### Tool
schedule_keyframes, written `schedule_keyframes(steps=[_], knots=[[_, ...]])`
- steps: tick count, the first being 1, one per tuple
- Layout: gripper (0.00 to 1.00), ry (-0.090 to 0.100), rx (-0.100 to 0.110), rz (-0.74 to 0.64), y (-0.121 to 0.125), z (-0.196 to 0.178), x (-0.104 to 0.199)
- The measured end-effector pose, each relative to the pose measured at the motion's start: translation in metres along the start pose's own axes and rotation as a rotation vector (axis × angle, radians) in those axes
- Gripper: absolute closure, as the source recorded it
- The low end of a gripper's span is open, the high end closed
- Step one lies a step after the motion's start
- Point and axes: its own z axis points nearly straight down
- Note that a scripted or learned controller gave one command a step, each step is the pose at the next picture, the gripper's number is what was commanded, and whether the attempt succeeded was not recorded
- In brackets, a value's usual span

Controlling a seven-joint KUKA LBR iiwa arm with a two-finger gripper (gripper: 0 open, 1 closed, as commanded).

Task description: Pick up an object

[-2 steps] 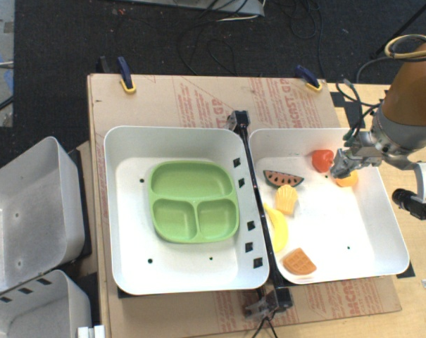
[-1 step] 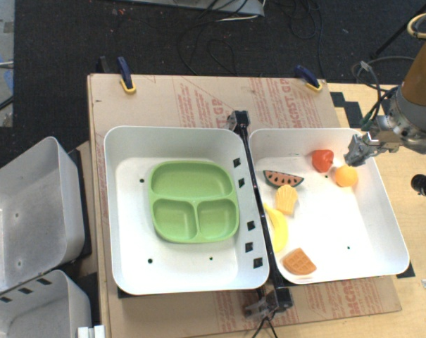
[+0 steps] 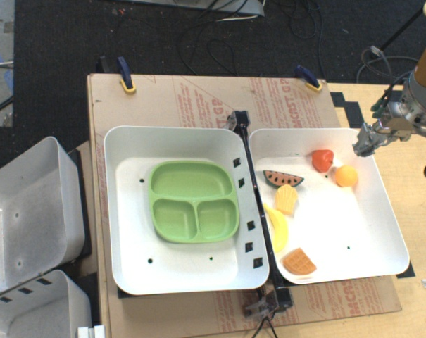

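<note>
- The gripper (image 3: 365, 144) hung over the right bin's (image 3: 381, 241) far right rim; whether it was open or closed could not be told.
- A red piece (image 3: 322, 160) and an orange ball (image 3: 346, 176) lay nearest it.
- The left bin (image 3: 128, 259) held a green divided tray (image 3: 194, 201).
- Both bins sat on a brown board (image 3: 198, 97) above dark floor with cables (image 3: 220, 55).

A divided plate (image 3: 194, 201) lies in the left bin (image 3: 121, 189); toy foods (image 3: 286, 200) in the right bin (image 3: 381, 224).
</note>
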Motion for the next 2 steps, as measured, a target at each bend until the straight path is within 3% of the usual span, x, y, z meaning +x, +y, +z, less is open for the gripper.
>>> schedule_keyframes(steps=[2], knots=[[1.0, 0.002, 0.005, -0.001, 0.007, 0.027, 0.1]])
